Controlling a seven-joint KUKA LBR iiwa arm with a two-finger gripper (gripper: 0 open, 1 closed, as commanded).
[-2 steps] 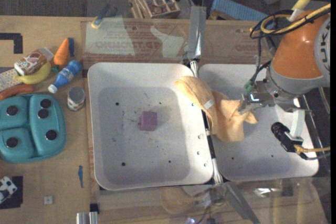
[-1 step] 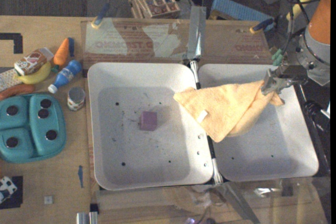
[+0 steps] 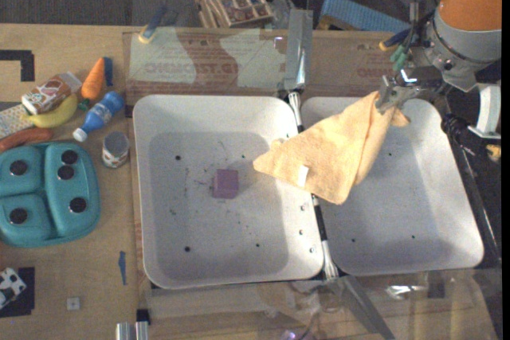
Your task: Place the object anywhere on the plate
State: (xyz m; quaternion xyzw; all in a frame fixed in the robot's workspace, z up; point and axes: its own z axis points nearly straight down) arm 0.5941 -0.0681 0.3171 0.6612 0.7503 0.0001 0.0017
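Observation:
A yellow cloth (image 3: 343,151) hangs from my gripper (image 3: 392,98), which is shut on its upper corner near the back of the right bin (image 3: 430,203). The cloth slopes down to the left and its lower part lies across the divider between the bins, with its left tip over the edge of the left bin (image 3: 151,171). A small purple block (image 3: 225,183) sits on the left bin's floor, a little left of the cloth's tip and apart from it.
Left of the bins on the bench lie a teal moulded tray (image 3: 48,191), a small can (image 3: 116,149), a blue bottle (image 3: 99,115), a banana (image 3: 56,114) and a carrot (image 3: 95,78). A box of items (image 3: 239,0) stands behind the bins.

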